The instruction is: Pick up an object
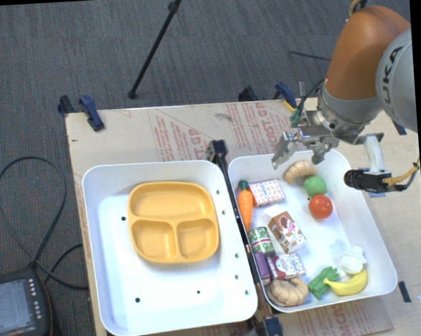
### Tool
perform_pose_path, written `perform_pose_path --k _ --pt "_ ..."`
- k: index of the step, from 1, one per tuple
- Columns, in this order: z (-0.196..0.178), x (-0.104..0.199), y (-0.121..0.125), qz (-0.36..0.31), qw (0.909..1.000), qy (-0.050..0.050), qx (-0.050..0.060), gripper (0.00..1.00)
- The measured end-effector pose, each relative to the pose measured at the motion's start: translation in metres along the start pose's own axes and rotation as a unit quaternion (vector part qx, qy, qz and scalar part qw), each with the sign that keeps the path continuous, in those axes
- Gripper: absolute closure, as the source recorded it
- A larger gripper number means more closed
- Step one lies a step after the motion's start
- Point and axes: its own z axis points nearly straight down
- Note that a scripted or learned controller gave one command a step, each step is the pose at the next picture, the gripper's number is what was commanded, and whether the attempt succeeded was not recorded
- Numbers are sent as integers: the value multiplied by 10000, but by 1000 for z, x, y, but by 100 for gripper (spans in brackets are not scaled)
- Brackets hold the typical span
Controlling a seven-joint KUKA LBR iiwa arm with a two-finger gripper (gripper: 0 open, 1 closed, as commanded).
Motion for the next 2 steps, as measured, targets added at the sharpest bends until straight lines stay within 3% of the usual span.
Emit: perform_pose_path --k 1,2 --pt "126 -25 -7 10 10000 3 21 0" --pt "158 -4 -61 19 10000 5 16 0"
